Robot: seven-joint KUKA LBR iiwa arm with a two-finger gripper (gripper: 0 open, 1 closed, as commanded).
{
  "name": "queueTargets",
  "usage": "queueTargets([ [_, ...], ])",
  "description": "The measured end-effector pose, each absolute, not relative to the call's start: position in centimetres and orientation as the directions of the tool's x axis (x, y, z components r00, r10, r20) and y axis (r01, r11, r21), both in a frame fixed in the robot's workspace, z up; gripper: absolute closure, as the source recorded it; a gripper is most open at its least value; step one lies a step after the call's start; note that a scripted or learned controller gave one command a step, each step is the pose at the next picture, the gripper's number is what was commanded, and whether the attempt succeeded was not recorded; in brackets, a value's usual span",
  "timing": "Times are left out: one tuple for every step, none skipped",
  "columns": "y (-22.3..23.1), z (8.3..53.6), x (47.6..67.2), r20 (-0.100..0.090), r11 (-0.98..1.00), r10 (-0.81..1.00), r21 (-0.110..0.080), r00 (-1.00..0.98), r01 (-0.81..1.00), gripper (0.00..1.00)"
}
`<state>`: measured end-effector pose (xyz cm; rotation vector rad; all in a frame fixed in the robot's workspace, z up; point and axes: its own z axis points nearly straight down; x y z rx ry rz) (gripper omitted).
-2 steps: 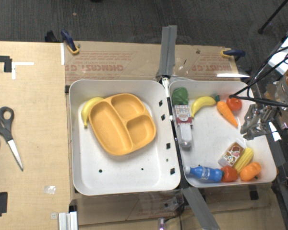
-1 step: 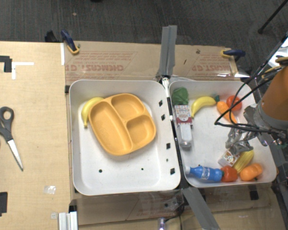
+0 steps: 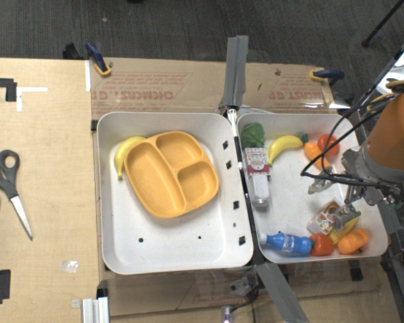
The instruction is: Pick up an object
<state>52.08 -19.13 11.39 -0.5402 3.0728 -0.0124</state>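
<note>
My gripper (image 3: 351, 209) hangs low over the right side of the right bin (image 3: 289, 197), under the grey wrist and orange band. It sits right above a brown and white snack packet (image 3: 327, 218), and touches or nearly touches the packet's right end. An orange fruit (image 3: 352, 241) and a red fruit (image 3: 321, 245) lie just in front of the packet. A blue bottle (image 3: 287, 243) lies along the bin's front wall. Black cables partly hide an orange and red toy (image 3: 320, 148) at the back.
In the right bin there are also a banana (image 3: 285, 145), a green item (image 3: 252, 134) and a clear bottle with a red label (image 3: 258, 175) along the left wall. The left bin (image 3: 168, 247) holds a yellow divided plate (image 3: 170, 173) resting over another banana (image 3: 123, 155). Scissors (image 3: 12, 190) lie on the bench at the left.
</note>
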Motion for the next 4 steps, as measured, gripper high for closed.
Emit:
queueTargets([
  [-15.3, 10.8, 60.9, -0.024, 0.981, -0.195, -0.012, -0.98, -0.195, 0.0],
  [-16.1, 10.7, 63.7, -0.018, 0.998, -0.058, -0.005, -0.998, -0.058, 0.0],
  [-16.1, 12.3, 63.9, -0.025, 0.998, -0.055, -0.004, -0.998, -0.055, 1.0],
  [-16.6, 9.7, 66.2, -0.012, 0.996, 0.092, 0.0, -0.996, 0.092, 1.0],
])
